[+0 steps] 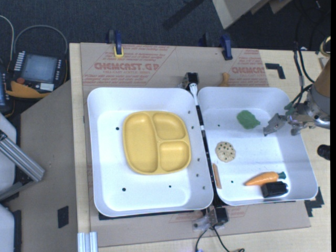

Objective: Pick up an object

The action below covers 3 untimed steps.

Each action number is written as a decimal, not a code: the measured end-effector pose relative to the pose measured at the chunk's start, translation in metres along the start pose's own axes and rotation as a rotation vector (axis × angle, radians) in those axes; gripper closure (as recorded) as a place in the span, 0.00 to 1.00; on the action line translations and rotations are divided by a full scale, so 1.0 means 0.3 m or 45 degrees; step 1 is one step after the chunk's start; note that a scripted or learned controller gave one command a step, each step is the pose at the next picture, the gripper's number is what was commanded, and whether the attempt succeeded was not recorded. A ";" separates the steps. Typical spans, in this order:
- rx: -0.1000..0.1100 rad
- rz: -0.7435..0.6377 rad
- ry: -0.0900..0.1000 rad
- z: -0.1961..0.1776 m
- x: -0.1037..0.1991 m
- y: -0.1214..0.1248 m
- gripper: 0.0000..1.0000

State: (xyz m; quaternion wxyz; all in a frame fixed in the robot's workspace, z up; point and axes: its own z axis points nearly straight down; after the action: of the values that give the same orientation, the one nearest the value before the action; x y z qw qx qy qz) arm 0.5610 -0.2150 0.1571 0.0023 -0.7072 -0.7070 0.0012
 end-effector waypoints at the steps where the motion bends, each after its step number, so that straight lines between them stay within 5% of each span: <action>1: 0.001 0.000 0.001 0.144 0.005 0.003 0.00; 2: -0.009 -0.001 -0.004 0.098 0.002 0.008 1.00; 3: -0.015 -0.003 -0.006 -0.080 0.033 0.000 1.00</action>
State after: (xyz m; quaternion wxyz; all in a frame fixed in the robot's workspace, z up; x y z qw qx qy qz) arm 0.5610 -0.2050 0.1813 -0.0033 -0.7065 -0.7077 -0.0014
